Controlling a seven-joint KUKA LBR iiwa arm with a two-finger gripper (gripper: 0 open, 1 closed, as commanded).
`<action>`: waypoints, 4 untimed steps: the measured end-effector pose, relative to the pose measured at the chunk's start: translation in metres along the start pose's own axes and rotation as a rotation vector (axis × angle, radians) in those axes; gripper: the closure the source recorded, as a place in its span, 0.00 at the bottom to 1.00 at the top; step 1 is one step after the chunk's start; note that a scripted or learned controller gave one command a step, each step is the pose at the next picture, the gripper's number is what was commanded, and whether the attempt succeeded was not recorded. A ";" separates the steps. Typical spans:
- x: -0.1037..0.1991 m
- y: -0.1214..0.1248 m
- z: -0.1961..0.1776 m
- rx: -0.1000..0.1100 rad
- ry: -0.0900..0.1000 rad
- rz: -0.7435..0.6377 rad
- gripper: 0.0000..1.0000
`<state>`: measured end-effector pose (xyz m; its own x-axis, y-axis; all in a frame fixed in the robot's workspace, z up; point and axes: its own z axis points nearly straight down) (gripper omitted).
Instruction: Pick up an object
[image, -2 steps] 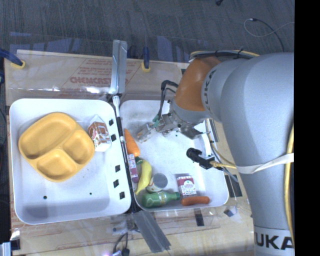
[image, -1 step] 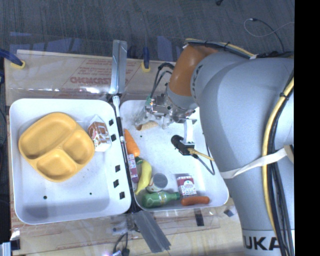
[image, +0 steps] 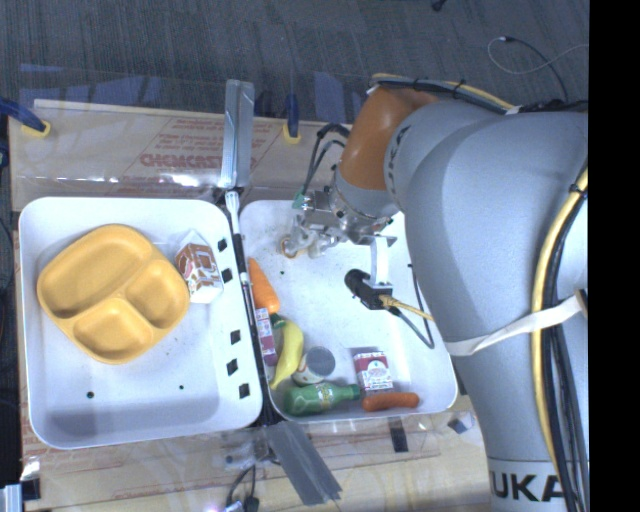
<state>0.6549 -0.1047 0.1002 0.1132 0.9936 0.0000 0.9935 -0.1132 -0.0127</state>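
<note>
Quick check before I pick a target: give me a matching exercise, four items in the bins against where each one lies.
Things:
1. yellow divided plate
2. banana
3. green bottle
4. small carton

Places:
A. right bin, along its near wall
B. left bin, against the plate's right edge
C. left bin, left part
D. right bin, near the divider, just below a carrot

Pairs: 1-C, 2-D, 3-A, 4-B
</note>
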 end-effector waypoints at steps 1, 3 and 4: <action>-0.047 0.006 -0.118 -0.012 0.001 0.139 1.00; -0.044 0.006 -0.128 -0.010 0.001 0.129 0.00; 0.039 -0.041 -0.090 -0.007 -0.002 -0.326 0.00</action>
<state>0.6196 -0.0613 0.1908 -0.2113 0.9774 0.0010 0.9774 0.2113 -0.0052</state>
